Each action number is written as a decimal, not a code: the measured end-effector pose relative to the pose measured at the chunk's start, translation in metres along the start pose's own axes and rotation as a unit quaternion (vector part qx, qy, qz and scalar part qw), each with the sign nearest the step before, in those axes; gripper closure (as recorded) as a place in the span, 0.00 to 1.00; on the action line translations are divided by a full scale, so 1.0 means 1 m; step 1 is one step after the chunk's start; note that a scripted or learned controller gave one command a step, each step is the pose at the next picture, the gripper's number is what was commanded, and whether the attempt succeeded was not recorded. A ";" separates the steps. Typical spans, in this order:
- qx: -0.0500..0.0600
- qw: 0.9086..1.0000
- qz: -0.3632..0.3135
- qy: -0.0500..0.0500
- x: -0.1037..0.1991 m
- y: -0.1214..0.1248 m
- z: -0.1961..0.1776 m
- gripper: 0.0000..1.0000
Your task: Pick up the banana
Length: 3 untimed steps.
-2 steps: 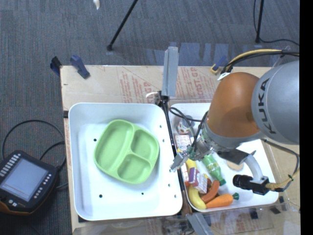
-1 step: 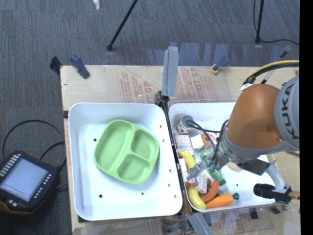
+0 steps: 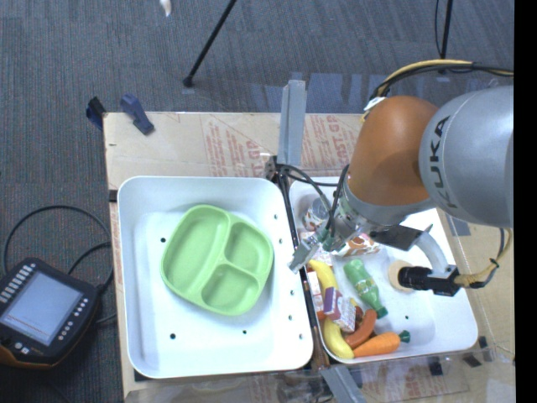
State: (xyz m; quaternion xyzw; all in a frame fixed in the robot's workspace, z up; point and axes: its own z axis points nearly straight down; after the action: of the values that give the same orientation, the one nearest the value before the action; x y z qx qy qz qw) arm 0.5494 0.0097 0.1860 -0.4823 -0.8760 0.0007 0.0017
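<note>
The banana (image 3: pixel 323 275) lies along the left side of the right bin (image 3: pixel 457 326). It is yellow, with its upper end near the bin's dividing wall and its lower end (image 3: pixel 334 339) at the front. A small purple and white packet (image 3: pixel 332 300) covers its middle. My gripper (image 3: pixel 312 248) hangs below the grey and orange wrist (image 3: pixel 382 170), just above and left of the banana's upper end, close to the wall between the bins. The wrist hides much of the gripper. Nothing can be seen held in it.
A green divided plate (image 3: pixel 218 259) sits in the left bin (image 3: pixel 143 342). Around the banana lie a green bottle (image 3: pixel 363 283), a carrot (image 3: pixel 377 343), a red sausage-like piece (image 3: pixel 362 326) and a tan ring (image 3: pixel 408 276). A teach pendant (image 3: pixel 38 309) rests on the floor at left.
</note>
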 end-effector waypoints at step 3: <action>0.000 0.989 -0.145 0.000 0.015 -0.019 0.000 0.00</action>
State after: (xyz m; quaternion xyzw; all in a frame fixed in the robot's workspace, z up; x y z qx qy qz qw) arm 0.5256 0.0120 0.1863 -0.3501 -0.9367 0.0002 0.0016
